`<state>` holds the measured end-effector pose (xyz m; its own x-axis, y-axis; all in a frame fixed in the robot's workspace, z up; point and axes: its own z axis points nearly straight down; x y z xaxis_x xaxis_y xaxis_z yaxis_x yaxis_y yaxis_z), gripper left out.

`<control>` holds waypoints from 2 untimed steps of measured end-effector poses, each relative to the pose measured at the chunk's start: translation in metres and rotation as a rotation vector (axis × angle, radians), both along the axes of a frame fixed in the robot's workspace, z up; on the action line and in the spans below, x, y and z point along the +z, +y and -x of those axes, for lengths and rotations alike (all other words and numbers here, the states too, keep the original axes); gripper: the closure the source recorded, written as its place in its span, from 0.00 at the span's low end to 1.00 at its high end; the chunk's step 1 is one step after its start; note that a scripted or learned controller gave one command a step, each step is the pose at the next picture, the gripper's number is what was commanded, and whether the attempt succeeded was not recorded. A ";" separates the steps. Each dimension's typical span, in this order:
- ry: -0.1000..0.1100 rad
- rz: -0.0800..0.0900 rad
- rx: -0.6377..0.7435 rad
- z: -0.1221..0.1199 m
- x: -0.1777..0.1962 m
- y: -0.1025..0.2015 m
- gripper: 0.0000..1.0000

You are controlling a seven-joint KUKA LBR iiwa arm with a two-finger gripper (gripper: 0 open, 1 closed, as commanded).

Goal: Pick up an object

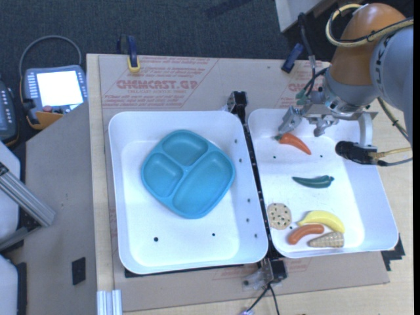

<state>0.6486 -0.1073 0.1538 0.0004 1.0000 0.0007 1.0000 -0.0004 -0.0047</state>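
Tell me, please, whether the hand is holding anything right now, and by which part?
It cannot be told: the hand sits just above the green-stemmed end of the orange carrot in the right bin.

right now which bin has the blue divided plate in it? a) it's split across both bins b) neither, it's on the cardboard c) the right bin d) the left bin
d: the blue divided plate lies flat inside the left bin, while the right bin holds the toy foods, such as the carrot and the banana.
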 end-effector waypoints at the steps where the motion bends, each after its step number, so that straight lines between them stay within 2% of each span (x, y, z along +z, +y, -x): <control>1: -0.002 0.001 0.002 0.001 -0.061 0.005 0.00; 2: -0.011 0.004 0.000 -0.001 -0.045 0.003 1.00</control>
